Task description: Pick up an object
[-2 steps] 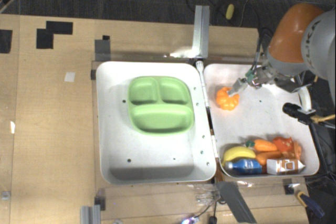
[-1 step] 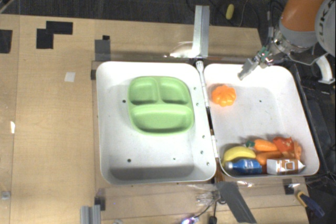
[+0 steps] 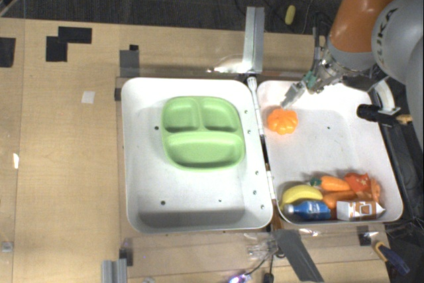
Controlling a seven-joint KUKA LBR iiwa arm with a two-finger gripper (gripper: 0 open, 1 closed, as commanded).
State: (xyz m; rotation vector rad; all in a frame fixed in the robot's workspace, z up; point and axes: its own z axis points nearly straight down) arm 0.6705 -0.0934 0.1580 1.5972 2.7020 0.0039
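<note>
Nearest the camera, a row of items lies along the near wall of the right bin (image 3: 391, 162): a banana (image 3: 301, 194), a blue bottle (image 3: 309, 211) just in front of it, a carrot (image 3: 336, 183), a red item (image 3: 361, 181) and a white carton (image 3: 358, 210) at the right end. They crowd together, touching one another.

Farther in, at the far left of the same bin, an orange pumpkin (image 3: 282, 120) sits alone beside the dividing wall, well apart from the row.

Reaching in from the right, the arm slants its gripper (image 3: 292, 97) down to the bin floor just beyond the pumpkin, close to it; whether they touch I cannot tell. At this size I also cannot tell how the gripper stands, and nothing shows in it.

Left bin (image 3: 139, 162) holds a green tray (image 3: 201, 131) with three compartments, lying flat toward its far half.
</note>
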